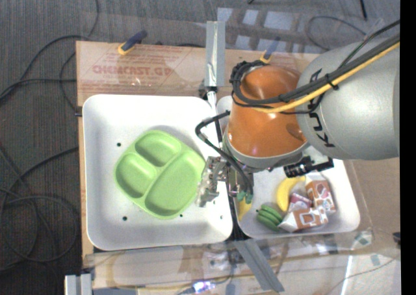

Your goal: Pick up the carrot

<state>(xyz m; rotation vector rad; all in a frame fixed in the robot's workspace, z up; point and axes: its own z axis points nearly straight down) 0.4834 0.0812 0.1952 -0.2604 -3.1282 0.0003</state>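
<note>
A green plate [159, 173] with three compartments lies in the left bin [97, 157], tilted a little against the bin's edges. The end effector [221, 184] hangs just right of the plate, over the plate's right rim and the wall where the two bins meet. Whether it is released or clenched cannot be told from this slant, and nothing can be seen grasped in it. The arm [351, 112] and its orange band [266, 118] sit right of the plate and above the end effector, covering much of the right bin [348, 212].

Farther right of the plate, past the end effector, a small heap lies in that bin: a banana [286, 193], a dark green item [268, 214] touching the banana's lower end, and a red-and-white box [313, 204] just beyond them. Where the carrot lies I cannot tell; no orange thing in the heap can be made out as one.

Behind the plate, a cardboard sheet [143, 69] lies on the bench.
</note>
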